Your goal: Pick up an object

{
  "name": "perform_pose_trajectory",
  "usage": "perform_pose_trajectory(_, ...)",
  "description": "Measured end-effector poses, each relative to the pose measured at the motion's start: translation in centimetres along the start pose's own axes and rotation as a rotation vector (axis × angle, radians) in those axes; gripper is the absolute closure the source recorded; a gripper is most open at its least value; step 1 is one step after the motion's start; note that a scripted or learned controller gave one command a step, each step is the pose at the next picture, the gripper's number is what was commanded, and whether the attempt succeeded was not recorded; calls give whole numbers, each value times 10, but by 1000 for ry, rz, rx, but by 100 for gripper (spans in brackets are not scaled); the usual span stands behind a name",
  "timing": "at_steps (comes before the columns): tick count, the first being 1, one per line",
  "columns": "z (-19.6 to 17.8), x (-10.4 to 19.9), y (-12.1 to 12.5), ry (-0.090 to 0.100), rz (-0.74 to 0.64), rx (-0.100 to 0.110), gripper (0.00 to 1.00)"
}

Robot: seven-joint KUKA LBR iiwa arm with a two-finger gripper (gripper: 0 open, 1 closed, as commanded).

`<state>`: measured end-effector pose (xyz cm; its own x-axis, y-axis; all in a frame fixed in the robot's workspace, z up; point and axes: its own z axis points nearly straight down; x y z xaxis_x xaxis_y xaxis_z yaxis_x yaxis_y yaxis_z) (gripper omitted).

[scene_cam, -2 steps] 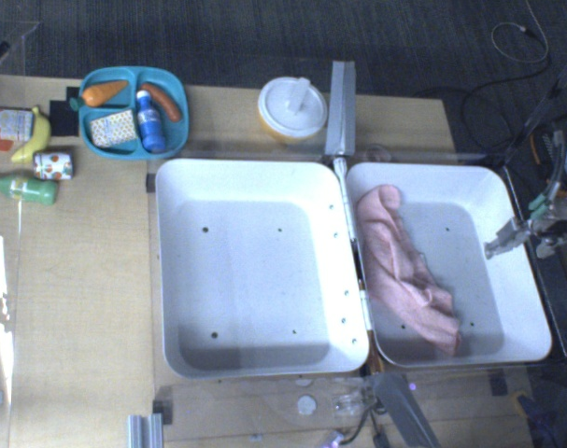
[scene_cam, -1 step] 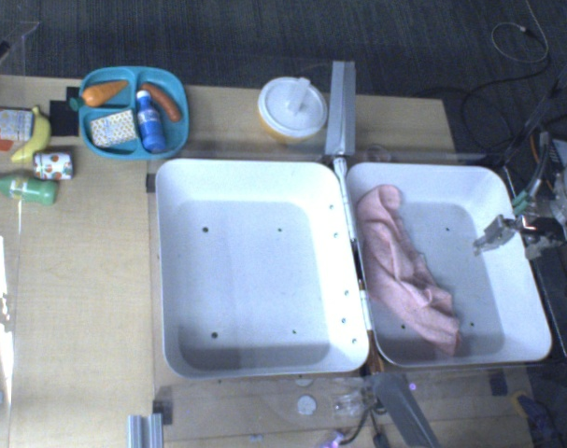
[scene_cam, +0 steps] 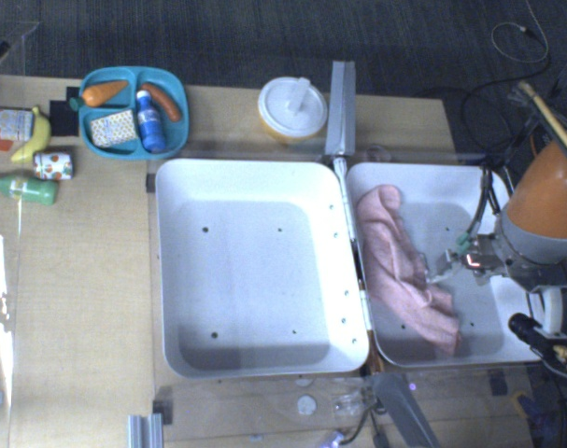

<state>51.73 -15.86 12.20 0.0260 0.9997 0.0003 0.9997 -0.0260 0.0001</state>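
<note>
cloth: heaped at 9 o'clock in right bin — easy reach
gripper: at cloth's edge; grip state — can't tell

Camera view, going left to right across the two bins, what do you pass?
Left white bin → divider bar → pink towel in the right white bin → gripper → orange band on the arm.
</note>
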Motion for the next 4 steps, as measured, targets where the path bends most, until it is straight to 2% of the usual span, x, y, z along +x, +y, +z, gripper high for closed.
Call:
perform_pose_trajectory(1, 0, 0, 0, 0, 0, -1, 0)
perform_pose_trajectory(2, 30, 39, 13, -4, -161, -16, 0)
perform_pose_trajectory(3, 31, 54, 91, -4, -166, -17, 0)
perform_pose_trajectory(4, 30, 64, 45, -5, -283, -19, 0)
